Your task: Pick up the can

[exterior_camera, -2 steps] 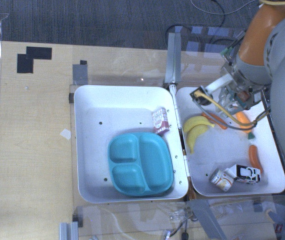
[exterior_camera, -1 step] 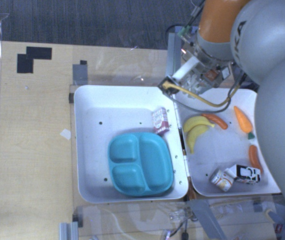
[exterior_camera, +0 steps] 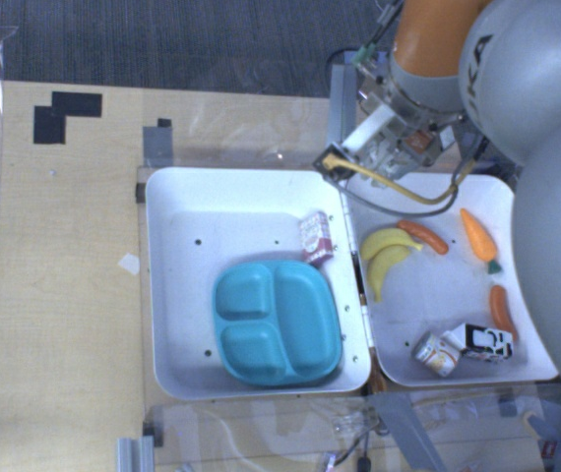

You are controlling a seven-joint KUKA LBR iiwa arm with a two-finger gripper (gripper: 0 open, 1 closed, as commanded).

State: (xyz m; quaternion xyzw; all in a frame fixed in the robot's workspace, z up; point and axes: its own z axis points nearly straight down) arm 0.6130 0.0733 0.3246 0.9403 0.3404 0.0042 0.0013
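The can point(exterior_camera: 436, 353), a short tan and white cylinder, lies on its side near the front edge of the right bin point(exterior_camera: 413, 303). It touches a black and white carton point(exterior_camera: 488, 341) on its right. My gripper point(exterior_camera: 405, 151) hangs over the back rim of the right bin, far behind the can, under the orange wrist band point(exterior_camera: 438, 23). A yellow cable point(exterior_camera: 389, 180) loops below it.
In the right bin lie two bananas point(exterior_camera: 384, 254), a red sausage-like piece point(exterior_camera: 424, 236), and two carrots point(exterior_camera: 477, 234) point(exterior_camera: 501, 311). The left bin point(exterior_camera: 177, 224) holds a blue divided plate point(exterior_camera: 277, 323) and a small red and white packet point(exterior_camera: 315, 237) by its right wall.
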